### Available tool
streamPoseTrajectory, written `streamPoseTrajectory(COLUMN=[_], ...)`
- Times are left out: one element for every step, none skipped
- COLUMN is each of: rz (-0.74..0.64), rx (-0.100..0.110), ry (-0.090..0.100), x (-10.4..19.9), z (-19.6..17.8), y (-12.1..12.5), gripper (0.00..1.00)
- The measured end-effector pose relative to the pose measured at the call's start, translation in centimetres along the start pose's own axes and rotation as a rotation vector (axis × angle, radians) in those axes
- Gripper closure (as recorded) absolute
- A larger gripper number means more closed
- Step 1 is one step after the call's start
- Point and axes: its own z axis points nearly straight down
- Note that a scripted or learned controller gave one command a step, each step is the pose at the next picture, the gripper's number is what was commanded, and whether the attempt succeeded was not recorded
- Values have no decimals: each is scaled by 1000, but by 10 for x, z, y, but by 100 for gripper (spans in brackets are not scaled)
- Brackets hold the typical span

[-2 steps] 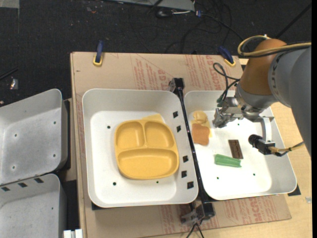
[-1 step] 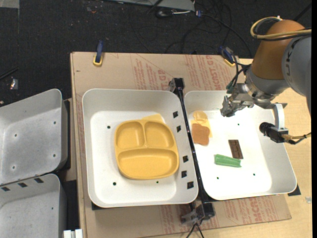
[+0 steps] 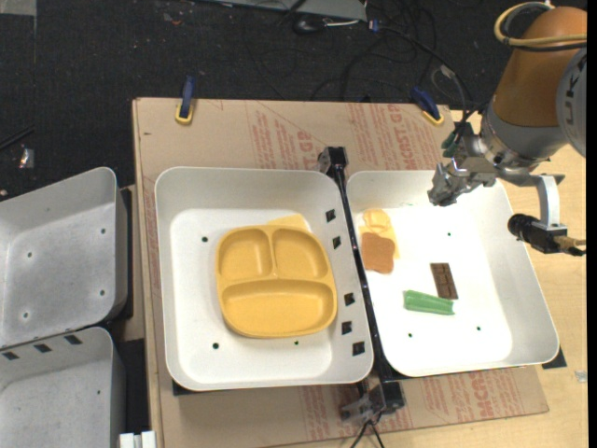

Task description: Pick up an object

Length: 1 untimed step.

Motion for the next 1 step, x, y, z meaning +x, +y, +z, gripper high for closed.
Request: streamPoseTrajectory(rz=[0], rx=[3], ry=[1], x=[0], z=[-10], y=[1], gripper=[100])
